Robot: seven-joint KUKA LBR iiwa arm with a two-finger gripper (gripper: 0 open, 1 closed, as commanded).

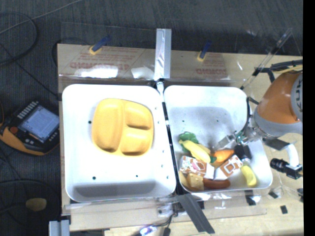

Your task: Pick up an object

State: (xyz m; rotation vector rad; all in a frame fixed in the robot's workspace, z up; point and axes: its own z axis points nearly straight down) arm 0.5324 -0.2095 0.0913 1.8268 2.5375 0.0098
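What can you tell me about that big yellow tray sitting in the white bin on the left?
The yellow plastic-looking divided tray has rounded corners and three shallow compartments: one long one along its left side and two smaller ones on its right. It looks smooth and slightly glossy, with nothing in it. It lies flat, slightly turned, on the floor of the left shallow white bin, toward the far half, apart from the walls. Nothing else touches it.

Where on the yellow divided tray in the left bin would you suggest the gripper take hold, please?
Probably at the yellow divided tray's raised outer rim, coming straight down from above. It lies flat and alone in the left bin, too wide to span; the near edge, facing the arm's side, looks easiest to pinch.
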